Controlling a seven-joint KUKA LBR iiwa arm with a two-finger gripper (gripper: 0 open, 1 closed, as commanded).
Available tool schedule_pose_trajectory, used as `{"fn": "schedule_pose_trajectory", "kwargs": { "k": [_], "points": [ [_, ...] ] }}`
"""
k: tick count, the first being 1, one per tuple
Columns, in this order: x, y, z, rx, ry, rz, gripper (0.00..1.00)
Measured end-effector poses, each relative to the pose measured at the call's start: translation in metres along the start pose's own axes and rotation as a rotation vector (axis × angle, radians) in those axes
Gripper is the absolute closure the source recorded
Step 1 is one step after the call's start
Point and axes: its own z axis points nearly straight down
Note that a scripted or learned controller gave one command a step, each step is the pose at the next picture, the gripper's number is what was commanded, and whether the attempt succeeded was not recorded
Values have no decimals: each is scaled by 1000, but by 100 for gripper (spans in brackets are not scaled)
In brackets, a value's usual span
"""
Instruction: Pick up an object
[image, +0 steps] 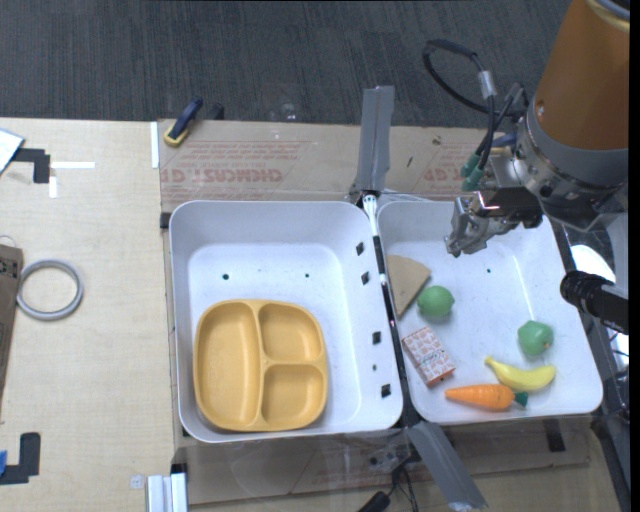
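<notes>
My gripper (462, 240) hangs over the back of the right bin (555, 275), above bare floor, with nothing seen between its fingers. In that bin lie a tan wedge (404, 280) against the left wall, a green ball (435, 302) beside it, a small red-and-white carton (427, 356), an orange carrot (480, 397), a yellow banana (521, 375) and a green apple-like fruit (535, 338). The nearest things, the wedge and the green ball, lie in front of the gripper and to its left.
The left bin (265, 250) holds a yellow divided plate (262, 363) at its front. A roll of tape (46, 289) lies on the bench at the left, and a blue-and-yellow tool (184, 121) at the back.
</notes>
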Motion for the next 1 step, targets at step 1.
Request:
{"fn": "schedule_pose_trajectory", "kwargs": {
  "k": [1],
  "points": [
    [11, 67, 77, 3, 0, 8, 100]
  ]
}}
